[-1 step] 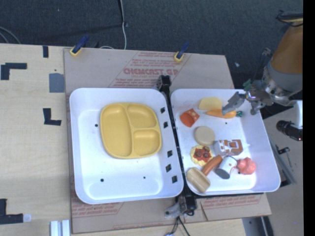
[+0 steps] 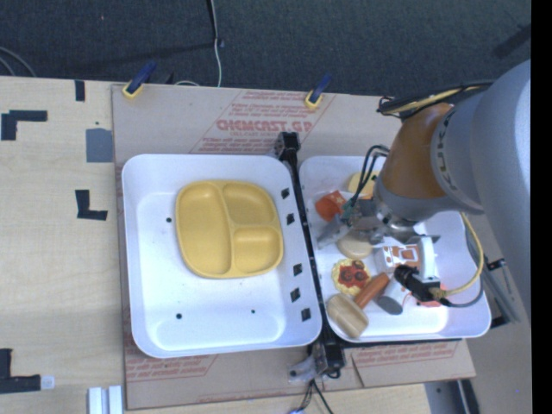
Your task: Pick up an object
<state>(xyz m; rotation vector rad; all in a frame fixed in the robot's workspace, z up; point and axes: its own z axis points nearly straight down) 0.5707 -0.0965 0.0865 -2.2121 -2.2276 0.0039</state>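
two bins side by side, mid-frame

the left bin [image 2: 147,317] holds a divided plate [image 2: 229,228] in its upper middle. the right bin [image 2: 461,322] holds small toy foods: a pizza slice [image 2: 351,275] at centre, a hot dog [image 2: 372,290] just right of it, a bread roll [image 2: 347,315] below, with the arm [image 2: 448,158] above them.

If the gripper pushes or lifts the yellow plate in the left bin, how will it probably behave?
The yellow plate looks like moulded plastic with three compartments, so it is probably stiff and light. It lies flat on the left bin, so a push would likely slide it, not tip it. Its broad, low shape may be hard for two fingers to pinch, except at the rim.
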